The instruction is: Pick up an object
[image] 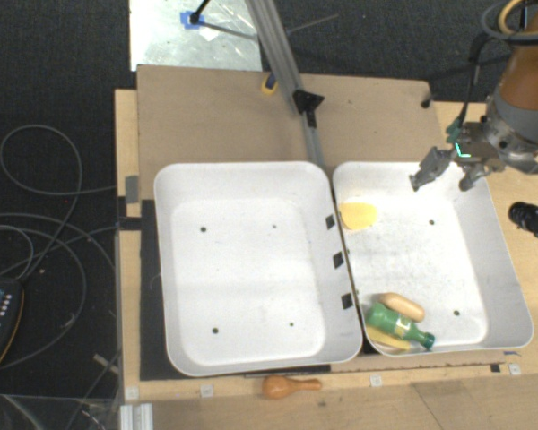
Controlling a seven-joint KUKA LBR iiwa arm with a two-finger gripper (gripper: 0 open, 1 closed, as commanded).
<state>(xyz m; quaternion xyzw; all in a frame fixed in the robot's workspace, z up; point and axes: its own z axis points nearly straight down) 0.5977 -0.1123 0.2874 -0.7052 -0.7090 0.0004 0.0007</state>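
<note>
Dark carpet with loose black cables surrounds a brown bench [224, 115] that carries 2 shallow white bins side by side. At the upper right of the frame the grey arm [529, 88], with its orange band, reaches in and tilts down toward the left. Its gripper [448, 179] hangs over the upper edge of the right bin [484, 249], with its 2 dark fingers [428, 170] spread apart and nothing between them. Below and to the left of it, a yellow object [358, 215] lies near the right bin's upper left corner. A green bottle [400, 326] and a tan bread roll [401, 306] lie touching at that bin's lower left. The left bin [242, 267] fills the centre. An orange pear-shaped object [289, 385] rests on the bench at the lower centre.
</note>
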